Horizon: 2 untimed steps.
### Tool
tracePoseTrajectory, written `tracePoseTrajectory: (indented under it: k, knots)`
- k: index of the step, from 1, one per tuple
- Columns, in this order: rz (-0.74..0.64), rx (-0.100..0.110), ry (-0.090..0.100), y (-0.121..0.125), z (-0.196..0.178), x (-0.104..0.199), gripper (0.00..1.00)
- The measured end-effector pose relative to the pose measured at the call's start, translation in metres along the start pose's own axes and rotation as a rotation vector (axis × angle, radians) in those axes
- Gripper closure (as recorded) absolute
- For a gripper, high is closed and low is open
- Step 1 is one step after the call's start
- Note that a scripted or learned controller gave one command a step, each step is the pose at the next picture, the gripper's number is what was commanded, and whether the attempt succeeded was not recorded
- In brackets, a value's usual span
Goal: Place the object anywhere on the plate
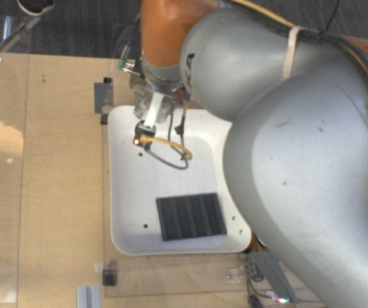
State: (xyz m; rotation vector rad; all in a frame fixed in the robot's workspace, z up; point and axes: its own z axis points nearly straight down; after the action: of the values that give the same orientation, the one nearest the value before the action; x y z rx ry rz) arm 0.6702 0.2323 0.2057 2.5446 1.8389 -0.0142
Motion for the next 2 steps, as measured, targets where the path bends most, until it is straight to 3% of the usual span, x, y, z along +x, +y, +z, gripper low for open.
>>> tracePoseTrajectory:
  k: [1, 2]
  knots:
    - [-0.337, -0.006, 0.010, -0.018, 0.110, -0.004, 1.00]
    - [-0.582, -0.010, 0.009, -0.018, -0.034, -0.008, 1.00]
